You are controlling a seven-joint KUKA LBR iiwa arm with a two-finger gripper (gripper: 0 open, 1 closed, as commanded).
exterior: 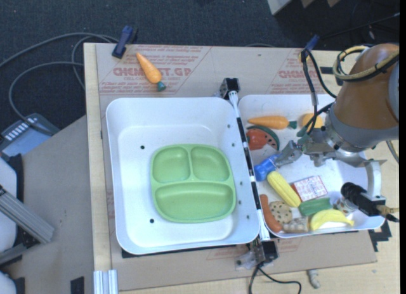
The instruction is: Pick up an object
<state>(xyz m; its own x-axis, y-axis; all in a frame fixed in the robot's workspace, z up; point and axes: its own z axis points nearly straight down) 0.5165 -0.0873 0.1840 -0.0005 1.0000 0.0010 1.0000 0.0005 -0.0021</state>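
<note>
Note that the grey, orange-banded arm (365, 106) runs off the right edge and covers part of the right white bin (279, 101); the hand (293, 152) is too blurred to read.

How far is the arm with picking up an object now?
Done: the gripper has reached into the right bin, low beside the blue object and the corn. In hand: nothing visible between its fingers. Left: gripping and lifting an object; the toys lie in the bin.
</note>
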